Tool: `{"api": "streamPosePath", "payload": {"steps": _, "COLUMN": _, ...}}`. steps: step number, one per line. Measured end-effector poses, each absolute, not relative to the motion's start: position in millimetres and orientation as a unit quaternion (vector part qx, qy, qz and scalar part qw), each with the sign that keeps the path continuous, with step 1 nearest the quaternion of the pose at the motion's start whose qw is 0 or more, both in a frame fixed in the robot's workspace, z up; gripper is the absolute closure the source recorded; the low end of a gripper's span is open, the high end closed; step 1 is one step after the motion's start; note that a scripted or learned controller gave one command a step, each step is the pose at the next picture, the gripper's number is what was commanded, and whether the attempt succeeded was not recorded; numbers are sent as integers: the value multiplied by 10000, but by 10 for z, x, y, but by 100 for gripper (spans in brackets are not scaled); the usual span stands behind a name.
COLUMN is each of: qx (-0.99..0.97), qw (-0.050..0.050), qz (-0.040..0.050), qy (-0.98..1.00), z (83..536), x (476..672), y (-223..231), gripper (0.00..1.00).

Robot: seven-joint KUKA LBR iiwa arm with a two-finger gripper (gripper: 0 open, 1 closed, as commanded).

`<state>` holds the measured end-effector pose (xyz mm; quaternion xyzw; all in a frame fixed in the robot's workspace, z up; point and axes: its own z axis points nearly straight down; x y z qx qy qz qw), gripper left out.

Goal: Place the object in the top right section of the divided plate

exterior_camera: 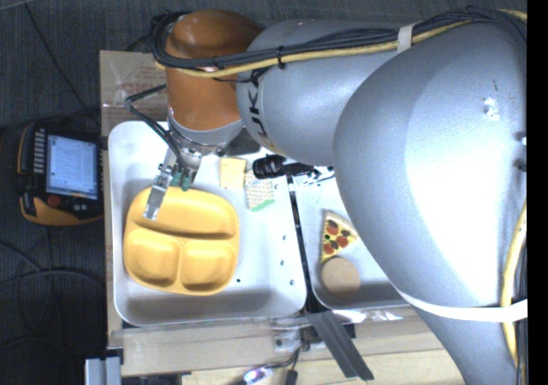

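Note:
A yellow divided plate (181, 242) lies in the left white bin (265, 285), with two sections toward the front and one long section at the back. My gripper (164, 190) hangs over the plate's back left edge, below the orange wrist band. Nothing I can make out sits in the gripper. Just right of the plate's back edge lie a pale yellow square piece (232, 172) and a small speckled white and green piece (259, 193) on the bin floor.
The right bin (360, 296) holds a toy pizza slice (336, 236) and a round tan disc (340, 274). The arm's big grey body covers most of that bin. A handheld pendant (62, 171) lies on the floor to the left of the bench.

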<state>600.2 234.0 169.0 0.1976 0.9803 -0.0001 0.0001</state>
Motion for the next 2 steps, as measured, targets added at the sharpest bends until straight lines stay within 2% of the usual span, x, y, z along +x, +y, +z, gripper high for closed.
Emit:
{"api": "streamPosePath", "payload": {"steps": 1, "qx": 3186, "qw": -15, "qz": 3, "qy": 9479, "z": 1667, "x": 5799, "y": 2343, "gripper": 0}}
{"api": "streamPosePath", "payload": {"steps": 2, "qx": 2697, "qw": 13, "qz": -5, "qy": 9629, "z": 2876, "x": 5516, "y": 1815, "gripper": 0}}
